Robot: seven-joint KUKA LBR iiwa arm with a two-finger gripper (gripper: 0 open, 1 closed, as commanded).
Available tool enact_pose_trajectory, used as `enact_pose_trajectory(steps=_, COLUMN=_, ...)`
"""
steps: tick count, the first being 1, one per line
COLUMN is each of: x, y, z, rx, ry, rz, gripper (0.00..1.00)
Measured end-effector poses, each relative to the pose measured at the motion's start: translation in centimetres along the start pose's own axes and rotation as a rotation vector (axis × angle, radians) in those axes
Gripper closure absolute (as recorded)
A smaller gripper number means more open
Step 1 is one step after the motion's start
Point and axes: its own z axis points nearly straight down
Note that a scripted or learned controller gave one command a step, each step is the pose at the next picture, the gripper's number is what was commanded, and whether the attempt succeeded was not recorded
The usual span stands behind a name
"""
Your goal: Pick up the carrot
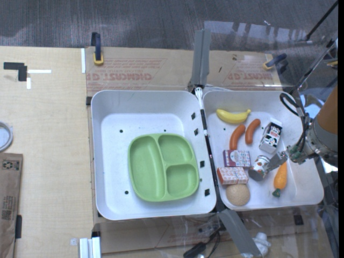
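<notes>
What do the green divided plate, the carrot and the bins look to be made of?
The green plate looks like moulded plastic: one even colour, soft sheen, rounded compartment walls. The carrot seems a toy, probably plastic: flat uniform orange with a small green tip, though the view is too coarse to be sure. The bins look like thin, glossy white plastic, with rounded corners and light reflections.
</notes>
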Motion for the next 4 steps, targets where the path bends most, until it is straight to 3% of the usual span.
enact_pose_trajectory(steps=1, x=2.0, y=0.7, z=3.5, rx=-0.001, ry=0.001, rz=-0.442, gripper=0.00)
enact_pose_trajectory(steps=2, x=-0.9, y=-0.3, z=8.6, rx=-0.002, ry=0.000, rz=-0.516, gripper=0.00)
enact_pose_trajectory(steps=3, x=-0.9, y=-0.2, z=7.7, rx=-0.003, ry=0.000, rz=-0.513, gripper=1.00)
enact_pose_trajectory(steps=4, x=-4.0, y=-0.2, z=8.5, rx=-0.003, ry=-0.003, rz=-0.585, gripper=1.00)
